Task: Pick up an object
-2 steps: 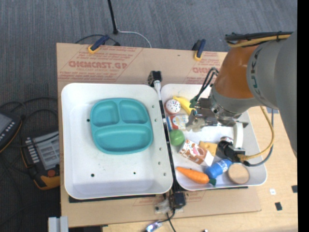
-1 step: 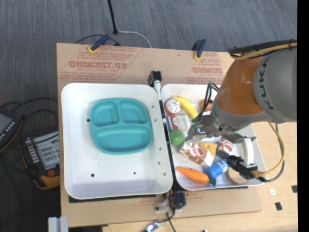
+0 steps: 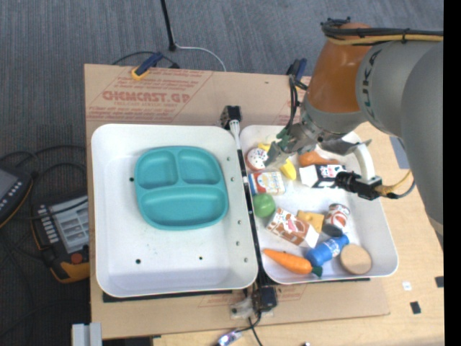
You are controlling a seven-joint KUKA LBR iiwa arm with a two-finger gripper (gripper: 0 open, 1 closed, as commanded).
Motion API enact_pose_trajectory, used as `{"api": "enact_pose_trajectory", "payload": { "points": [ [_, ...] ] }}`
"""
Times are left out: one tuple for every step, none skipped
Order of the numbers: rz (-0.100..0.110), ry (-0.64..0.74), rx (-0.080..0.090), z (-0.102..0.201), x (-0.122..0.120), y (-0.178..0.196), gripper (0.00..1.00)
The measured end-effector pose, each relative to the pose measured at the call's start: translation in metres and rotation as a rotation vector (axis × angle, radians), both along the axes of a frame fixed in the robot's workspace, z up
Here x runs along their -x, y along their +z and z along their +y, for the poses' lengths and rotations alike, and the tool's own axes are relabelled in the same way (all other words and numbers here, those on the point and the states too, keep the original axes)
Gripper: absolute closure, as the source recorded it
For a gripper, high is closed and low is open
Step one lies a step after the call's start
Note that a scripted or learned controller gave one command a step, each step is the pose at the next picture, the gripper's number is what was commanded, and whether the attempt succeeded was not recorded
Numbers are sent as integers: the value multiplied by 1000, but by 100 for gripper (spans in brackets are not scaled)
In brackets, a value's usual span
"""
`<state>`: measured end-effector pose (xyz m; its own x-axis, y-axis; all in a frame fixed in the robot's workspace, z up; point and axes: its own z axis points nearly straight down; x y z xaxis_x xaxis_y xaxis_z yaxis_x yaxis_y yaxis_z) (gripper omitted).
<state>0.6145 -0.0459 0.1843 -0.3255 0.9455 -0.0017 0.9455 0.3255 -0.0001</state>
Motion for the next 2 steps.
{"api": "enact_pose_trajectory", "payload": {
  "points": [
    [-16,80,2,-50,11,-81,0],
    [27,-163,-5,-59,-51,-83,0]
  ]
}}
